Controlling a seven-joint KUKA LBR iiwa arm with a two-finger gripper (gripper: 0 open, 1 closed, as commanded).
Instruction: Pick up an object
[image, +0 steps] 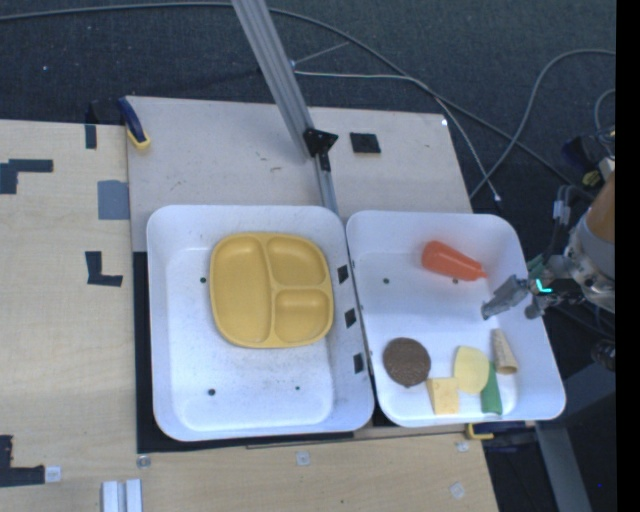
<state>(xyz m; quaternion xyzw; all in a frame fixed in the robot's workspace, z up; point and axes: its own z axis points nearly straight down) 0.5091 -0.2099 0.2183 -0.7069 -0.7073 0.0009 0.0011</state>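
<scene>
- Where you look down on the bench (250, 150), you see a pale top with scuffs and small dark marks on it.
- To the left, a wooden board (60, 300) lies beside the bench, with grey and black tape squares stuck on it.
- Behind the bench, the floor (450, 50) is dark, and thin white cables (420, 85) run across it.
- A silver pole (285, 80) leans in from the top and ends at a black clip near where the two bins meet.
- A blue and yellow clamp (133, 122) sits at the bench's back left corner.
- Your left bin (180, 400) is white and holds a yellow plate (270, 290) with three parts.
- Your right bin (400, 235) is white too and holds the small toys you can pick.
- An orange carrot (452, 261) lies near the back of that bin.
- A brown round patty (407, 361) lies near the front, on the left.
- Beside it lie two yellow pieces (458, 378), touching each other.
- A green piece (491, 393) and a tan cone (503, 353) lie just right of them.
- Your gripper (507, 296) hangs over the right edge of the right bin, close to the tan cone.
- You cannot tell if the claw is open or closed.
- You see no toy between its tips.
</scene>
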